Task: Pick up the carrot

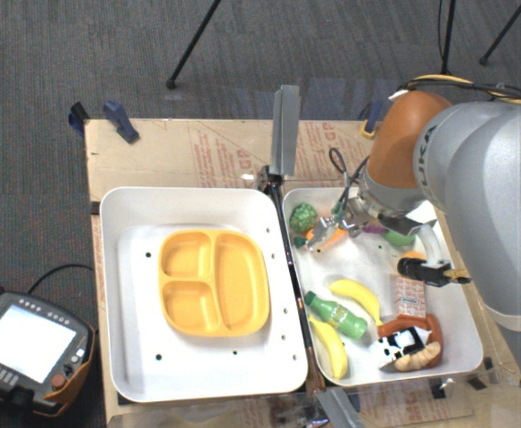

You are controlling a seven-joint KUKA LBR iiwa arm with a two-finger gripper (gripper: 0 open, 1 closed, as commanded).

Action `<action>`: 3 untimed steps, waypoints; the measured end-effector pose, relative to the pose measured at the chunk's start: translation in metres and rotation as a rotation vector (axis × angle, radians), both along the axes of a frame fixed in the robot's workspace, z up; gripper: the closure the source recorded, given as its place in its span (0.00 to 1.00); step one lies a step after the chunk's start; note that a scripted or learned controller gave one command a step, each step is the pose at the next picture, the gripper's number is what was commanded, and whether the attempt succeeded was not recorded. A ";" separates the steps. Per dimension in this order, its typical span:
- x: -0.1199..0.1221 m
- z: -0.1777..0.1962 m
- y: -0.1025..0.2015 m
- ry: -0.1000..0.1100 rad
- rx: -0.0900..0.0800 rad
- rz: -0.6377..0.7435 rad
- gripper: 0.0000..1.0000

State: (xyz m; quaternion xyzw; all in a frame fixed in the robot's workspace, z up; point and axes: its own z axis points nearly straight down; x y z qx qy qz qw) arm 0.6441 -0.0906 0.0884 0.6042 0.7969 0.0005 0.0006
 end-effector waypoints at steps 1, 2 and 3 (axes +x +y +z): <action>0.001 0.010 0.001 -0.001 -0.002 0.007 1.00; -0.016 0.127 -0.014 -0.008 -0.004 0.408 1.00; -0.018 0.122 -0.014 0.001 -0.001 0.408 0.00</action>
